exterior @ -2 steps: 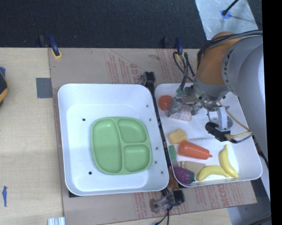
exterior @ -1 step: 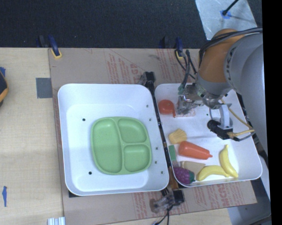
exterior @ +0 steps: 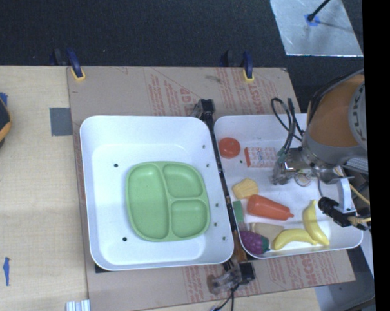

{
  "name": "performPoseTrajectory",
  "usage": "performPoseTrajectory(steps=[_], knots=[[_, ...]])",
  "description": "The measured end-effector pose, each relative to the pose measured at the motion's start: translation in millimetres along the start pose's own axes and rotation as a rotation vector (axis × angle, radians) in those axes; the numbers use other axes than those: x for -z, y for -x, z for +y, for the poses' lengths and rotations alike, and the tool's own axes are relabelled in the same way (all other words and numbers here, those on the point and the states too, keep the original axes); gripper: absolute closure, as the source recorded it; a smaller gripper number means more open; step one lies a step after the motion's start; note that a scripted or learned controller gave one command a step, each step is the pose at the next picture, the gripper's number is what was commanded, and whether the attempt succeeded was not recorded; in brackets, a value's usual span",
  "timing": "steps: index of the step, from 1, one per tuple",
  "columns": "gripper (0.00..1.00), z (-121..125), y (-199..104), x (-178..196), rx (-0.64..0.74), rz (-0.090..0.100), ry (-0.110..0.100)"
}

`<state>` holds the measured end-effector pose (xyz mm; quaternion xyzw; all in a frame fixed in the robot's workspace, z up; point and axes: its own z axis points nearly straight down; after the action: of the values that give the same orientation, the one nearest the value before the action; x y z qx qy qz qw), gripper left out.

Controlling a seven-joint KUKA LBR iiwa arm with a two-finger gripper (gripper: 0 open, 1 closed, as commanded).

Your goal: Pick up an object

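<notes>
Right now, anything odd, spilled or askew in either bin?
Nothing spilled or damaged. The green divided plate lies flat in the left bin. In the right bin the toy food is loosely jumbled: carrot, bananas and a purple piece crowd the near edge. The claw hovers over that bin.

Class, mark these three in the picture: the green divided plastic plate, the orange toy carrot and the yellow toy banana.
green divided plastic plate (exterior: pixel 166 200): camera view, on the central ridge.
orange toy carrot (exterior: pixel 268 208): camera view, mid-body.
yellow toy banana (exterior: pixel 300 236): camera view, middle of its curve.
</notes>
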<state>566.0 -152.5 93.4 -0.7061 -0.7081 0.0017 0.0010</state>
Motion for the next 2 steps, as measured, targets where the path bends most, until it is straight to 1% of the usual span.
performPoseTrajectory(steps=[1, 2], knots=[[1.0, 3.2, -80.7, 99.2, 0.003, 0.001, 0.003], [0.0, 2.6, -80.1, 98.5, 0.001, 0.001, 0.001]])
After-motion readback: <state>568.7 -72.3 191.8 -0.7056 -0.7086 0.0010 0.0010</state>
